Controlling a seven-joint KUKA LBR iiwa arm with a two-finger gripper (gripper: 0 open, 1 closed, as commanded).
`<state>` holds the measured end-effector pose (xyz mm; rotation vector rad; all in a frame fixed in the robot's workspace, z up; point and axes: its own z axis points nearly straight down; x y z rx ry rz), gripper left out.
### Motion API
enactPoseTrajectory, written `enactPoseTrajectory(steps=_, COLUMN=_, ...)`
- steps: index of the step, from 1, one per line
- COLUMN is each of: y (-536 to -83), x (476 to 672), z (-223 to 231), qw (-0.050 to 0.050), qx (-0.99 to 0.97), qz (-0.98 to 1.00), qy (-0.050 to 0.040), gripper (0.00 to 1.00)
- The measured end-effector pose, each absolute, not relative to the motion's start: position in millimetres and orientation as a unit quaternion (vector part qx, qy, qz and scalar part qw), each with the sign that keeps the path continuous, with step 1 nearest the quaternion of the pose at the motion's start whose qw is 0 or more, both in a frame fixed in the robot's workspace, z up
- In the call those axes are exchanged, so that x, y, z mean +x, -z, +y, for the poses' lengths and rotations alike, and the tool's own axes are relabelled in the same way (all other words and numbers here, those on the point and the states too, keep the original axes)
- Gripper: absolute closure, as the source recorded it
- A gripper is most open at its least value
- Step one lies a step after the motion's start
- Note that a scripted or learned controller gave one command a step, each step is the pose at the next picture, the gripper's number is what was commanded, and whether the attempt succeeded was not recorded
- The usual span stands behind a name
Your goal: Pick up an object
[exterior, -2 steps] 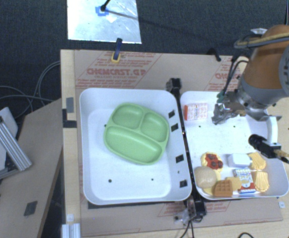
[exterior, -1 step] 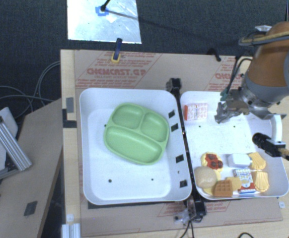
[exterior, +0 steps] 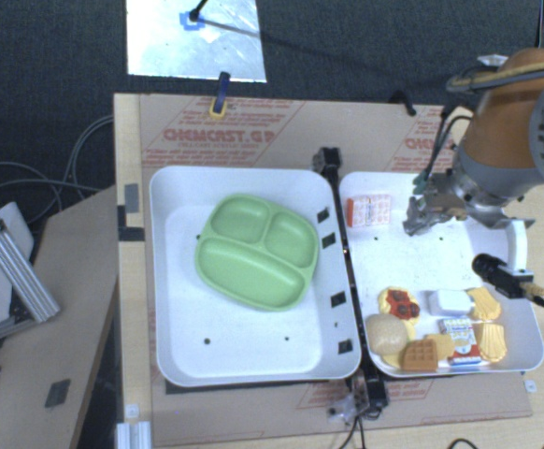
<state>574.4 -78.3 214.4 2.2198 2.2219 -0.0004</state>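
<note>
At the lower right of the frame, a cluster of toy food lies in the near end of the right bin (exterior: 384,251): a round tan bun (exterior: 387,333) touching a brown waffle (exterior: 422,354), a yellow piece with red spots (exterior: 399,302) just above them, a white block (exterior: 450,301), a small printed packet (exterior: 459,331) and two yellow-orange pieces (exterior: 486,304) and (exterior: 493,342) along the bin's right side. Apart from this pile, toward the upper left of the same bin, a red-and-white packet (exterior: 369,210) lies flat on the white floor. The jaws (exterior: 420,219) of the grey arm hang low over the upper middle of the bin, to the right of that packet and apart from it; nothing can be seen between them, and how wide they stand cannot be told from this angle. The arm's wrist (exterior: 496,171) and its orange band (exterior: 515,101) fill the upper right of the frame. A black part (exterior: 499,276) with a white strip juts over the bin's right rim. At centre frame, the left bin (exterior: 174,251) holds a green divided plate (exterior: 256,250) with three compartments, set at a slant. Both bins rest on a brown printed cardboard sheet (exterior: 253,129) covering the table (exterior: 76,279). Along the top left of the frame a shiny square panel (exterior: 194,24) lies on dark carpet, with a small blue-and-yellow clamp (exterior: 220,95) just below it at the cardboard's edge.
</note>
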Motion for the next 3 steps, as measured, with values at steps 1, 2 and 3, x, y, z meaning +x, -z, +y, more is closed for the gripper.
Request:
enactPoseTrajectory(steps=1, y=-216, x=575.9, z=-80, qw=0.001, qx=0.707, qz=0.708, qy=-0.0005, gripper=1.00)
enactPoseTrajectory(steps=2, y=-235, x=577.0, z=-75, qw=0.001, qx=0.705, qz=0.709, qy=-0.0010, gripper=1.00)
enactPoseTrajectory(steps=3, y=-216, x=571.5, z=-78, qw=0.001, qx=0.707, qz=0.708, qy=0.0000, gripper=1.00)
